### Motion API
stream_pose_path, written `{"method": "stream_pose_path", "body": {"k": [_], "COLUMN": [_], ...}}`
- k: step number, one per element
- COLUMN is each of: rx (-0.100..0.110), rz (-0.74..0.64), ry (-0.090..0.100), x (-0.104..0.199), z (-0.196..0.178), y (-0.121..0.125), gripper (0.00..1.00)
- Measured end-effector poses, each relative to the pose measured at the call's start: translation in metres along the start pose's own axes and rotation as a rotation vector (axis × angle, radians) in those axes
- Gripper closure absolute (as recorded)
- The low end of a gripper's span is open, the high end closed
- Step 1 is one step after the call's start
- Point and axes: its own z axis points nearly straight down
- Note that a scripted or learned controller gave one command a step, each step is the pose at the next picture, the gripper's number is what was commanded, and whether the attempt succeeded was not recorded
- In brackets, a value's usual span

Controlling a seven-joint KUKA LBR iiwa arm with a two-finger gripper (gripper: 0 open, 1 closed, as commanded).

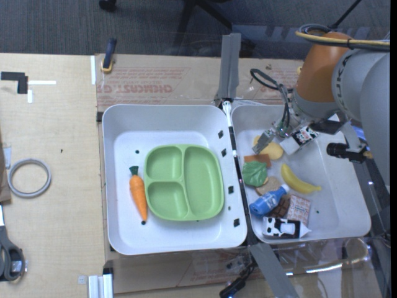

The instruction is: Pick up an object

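Observation:
My gripper (284,133) hangs low in the back left part of the right bin (347,219), just above and behind a yellow block-like piece (272,149). Close by in that bin lie a brown piece (257,159), a green leafy toy (255,173), a banana (299,180), a blue bottle (268,203), a printed card (299,210) and a black-and-white cow toy (280,228). Nothing shows as lifted. The left bin (118,166) holds a green divided plate (185,182) and a carrot (138,194).
The grey arm with its orange band (322,67) covers the right bin's back right corner. A cable (267,78) loops behind the bin. A tape roll (28,177) and scissors (9,259) lie on the bench at the left.

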Motion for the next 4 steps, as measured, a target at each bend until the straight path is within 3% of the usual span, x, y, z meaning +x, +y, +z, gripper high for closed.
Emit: {"method": "stream_pose_path", "body": {"k": [1,3,4], "rx": [-0.003,-0.001,-0.003], "rz": [-0.831,-0.323,-0.326], "ry": [-0.003,0.000,-0.004], "x": [-0.014,0.000,-0.001], "z": [-0.001,0.000,-0.011], "y": [-0.003,-0.004,-0.003], "gripper": [0.00,0.00,1.00]}}
